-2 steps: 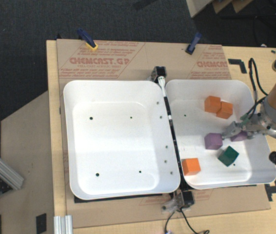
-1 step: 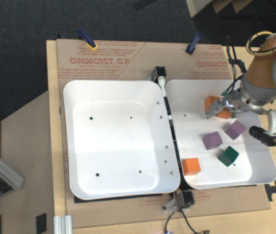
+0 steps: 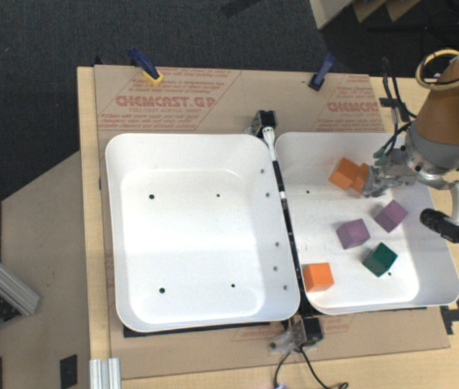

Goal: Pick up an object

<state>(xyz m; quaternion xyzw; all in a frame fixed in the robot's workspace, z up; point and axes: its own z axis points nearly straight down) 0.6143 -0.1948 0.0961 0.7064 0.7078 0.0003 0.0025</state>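
Two shallow white plastic bins were set side by side on a brown cardboard-covered bench, the left bin and the right bin touching along their inner rims. Five small blocks were contained in the right bin: an orange block towards the far side, a purple cube and a second purple cube near the middle, a dark green cube nearer the front, and a second orange cube at the front-left corner. The grey arm with its orange band was extended in from the right, and the two-finger gripper was lowered just beside the far orange block, at its right edge. How far the gripper was open, and whether anything was gripped, could not be determined. Two blue clamps were fixed at the bench's far edge.
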